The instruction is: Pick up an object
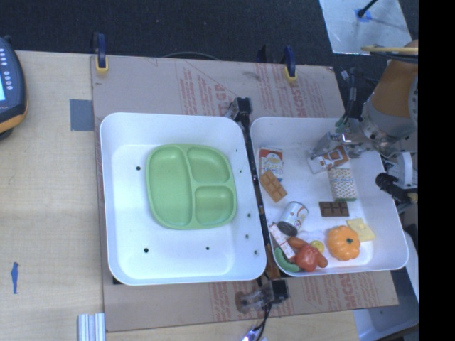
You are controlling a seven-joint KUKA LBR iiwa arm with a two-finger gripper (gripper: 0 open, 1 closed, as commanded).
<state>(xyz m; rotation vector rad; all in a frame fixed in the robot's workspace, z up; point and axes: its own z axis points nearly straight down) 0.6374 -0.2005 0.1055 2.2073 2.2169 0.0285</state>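
The grey arm with its orange band reached in from the right, and its tool [334, 142] hung low over the upper part of the right-hand shallow white bin [387, 263]. How the tool was set could not be told; the metal parts there merged with a pale wrapped item beneath.

The likeliest thing to be taken was the small patterned carton [342, 182], lying flat just below the tool, its long side running down the bin. It looked light and stiff enough to be pinched across its narrow width, though a thin card wall might give under hard pressure, and its glossy face could slip.

Below it lay a dark brown chocolate bar [333, 208], and further down a round orange toy pumpkin [343, 242] beside a pale yellow cheese slab [360, 229]. Towards the bin's left wall sat a small red-and-white packet [270, 161], a tan waffle-like biscuit [273, 185] and a little silver tin can [294, 212] on its side. The can would probably roll away from a poor pinch.

The left-hand white bin [121, 190] carried a pale green divided plastic plate [190, 186], well apart from the tool. Both bins rested on the wooden desk [50, 212].
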